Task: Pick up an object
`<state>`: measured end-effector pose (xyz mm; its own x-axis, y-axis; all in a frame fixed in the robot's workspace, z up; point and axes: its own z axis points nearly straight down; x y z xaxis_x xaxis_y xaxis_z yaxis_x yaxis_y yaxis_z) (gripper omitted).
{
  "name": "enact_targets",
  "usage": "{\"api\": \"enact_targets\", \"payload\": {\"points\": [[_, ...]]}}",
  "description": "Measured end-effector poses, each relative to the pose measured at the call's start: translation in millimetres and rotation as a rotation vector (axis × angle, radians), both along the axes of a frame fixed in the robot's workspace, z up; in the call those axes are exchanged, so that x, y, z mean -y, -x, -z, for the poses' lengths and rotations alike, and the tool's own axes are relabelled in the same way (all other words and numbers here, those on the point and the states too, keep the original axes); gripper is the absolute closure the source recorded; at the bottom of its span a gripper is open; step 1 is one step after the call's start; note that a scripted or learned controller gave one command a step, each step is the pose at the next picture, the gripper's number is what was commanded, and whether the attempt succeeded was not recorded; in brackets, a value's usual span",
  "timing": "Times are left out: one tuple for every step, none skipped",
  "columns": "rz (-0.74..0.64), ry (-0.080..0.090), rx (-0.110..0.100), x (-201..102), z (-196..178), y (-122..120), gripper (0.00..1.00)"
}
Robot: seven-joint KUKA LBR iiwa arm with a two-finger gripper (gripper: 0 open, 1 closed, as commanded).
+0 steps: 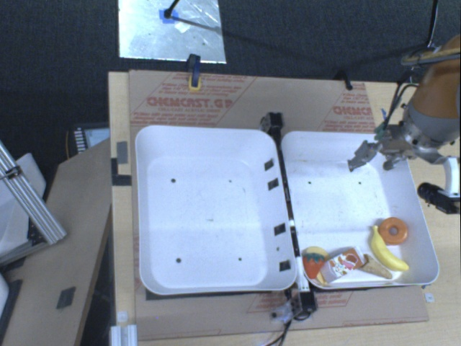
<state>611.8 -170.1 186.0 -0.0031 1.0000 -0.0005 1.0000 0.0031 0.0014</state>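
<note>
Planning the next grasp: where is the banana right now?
The banana lies in the right bin, near its front right corner, just below the orange donut and right of the snack packet.

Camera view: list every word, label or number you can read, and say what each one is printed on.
"CHEMCAST GP": red print on the brown sheet behind the left bin.
A second red print, at the sheet's right behind the right bin: probably the same word, partly cut off, not fully readable.
Small packet in the right bin: red and white printing, too small to read.
</note>
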Motion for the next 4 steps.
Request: {"api": "enact_targets", "payload": {"points": [[-0.010,0.002,0.022,-70.0,-172.3,-61.3,0.00],[-0.007,-0.002,0.005,-132.0,-229.5,-25.1,0.00],[-0.005,-0.001,0.007,-151.1,-322.2,29.4,0.00],[-0.005,-0.002,0.004,-190.1,-351.4,63.6,0.00]]}}
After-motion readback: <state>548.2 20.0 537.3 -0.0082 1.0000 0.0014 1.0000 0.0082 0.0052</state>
